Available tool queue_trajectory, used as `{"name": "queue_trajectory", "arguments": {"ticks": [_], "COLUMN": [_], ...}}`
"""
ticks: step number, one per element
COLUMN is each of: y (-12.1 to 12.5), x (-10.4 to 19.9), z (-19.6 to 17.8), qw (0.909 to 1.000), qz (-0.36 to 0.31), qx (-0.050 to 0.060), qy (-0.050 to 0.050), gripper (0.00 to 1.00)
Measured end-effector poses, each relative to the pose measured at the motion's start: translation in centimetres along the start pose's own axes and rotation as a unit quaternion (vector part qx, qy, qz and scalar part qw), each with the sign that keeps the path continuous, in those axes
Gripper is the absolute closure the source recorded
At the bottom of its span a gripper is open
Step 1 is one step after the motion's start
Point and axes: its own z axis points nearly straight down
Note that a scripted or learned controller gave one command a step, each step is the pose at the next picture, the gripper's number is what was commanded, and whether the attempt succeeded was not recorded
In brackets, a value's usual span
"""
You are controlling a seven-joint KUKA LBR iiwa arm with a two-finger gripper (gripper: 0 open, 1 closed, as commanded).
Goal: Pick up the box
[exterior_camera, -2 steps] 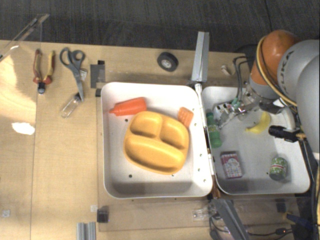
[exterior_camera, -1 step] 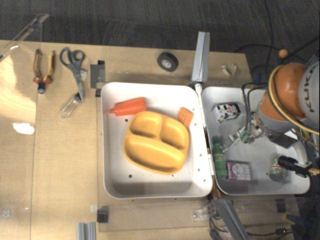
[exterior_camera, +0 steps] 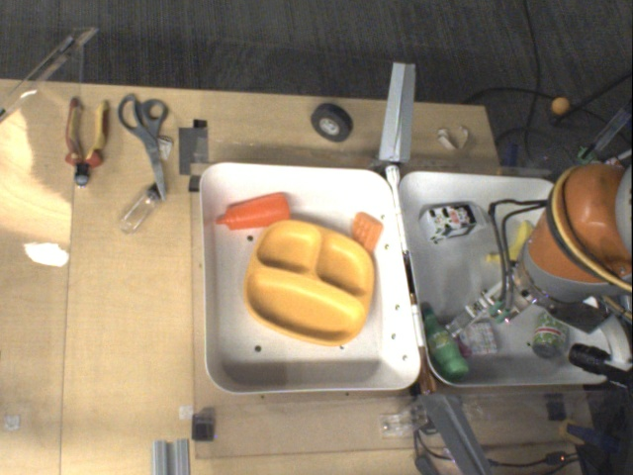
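The tool (exterior_camera: 499, 305) hung low in the right bin (exterior_camera: 465, 188), its opening not discernible, box (exterior_camera: 450, 220) well apart near the back; clutter below risked a wrong pick.

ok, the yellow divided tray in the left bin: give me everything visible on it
The yellow divided tray looks like glossy moulded plastic with rounded edges. It has three compartments: two smaller ones at the far end, one long one nearest the camera. It lies flat but skewed to the walls of the left bin, roughly mid-bin. An orange bottle lies beside its far-left corner and a small orange ribbed piece at its far-right corner; contact is unclear.
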Motion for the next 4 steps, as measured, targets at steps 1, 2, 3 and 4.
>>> {"name": "queue_trajectory", "arguments": {"ticks": [1,2,3,4], "y": [0.8,1.3,1.6,1.0], "x": [-0.5,0.9,1.5,2.0], "z": [1.4,2.2,1.4,-5.6], "qw": [0.9996,0.9998,0.9999,0.893], "qz": [0.022,0.014,0.01,0.45], "qx": [-0.011,-0.007,-0.007,0.005], "qy": [-0.016,-0.013,-0.007,0.002], "gripper": [0.0,0.0,1.0,1.0]}}
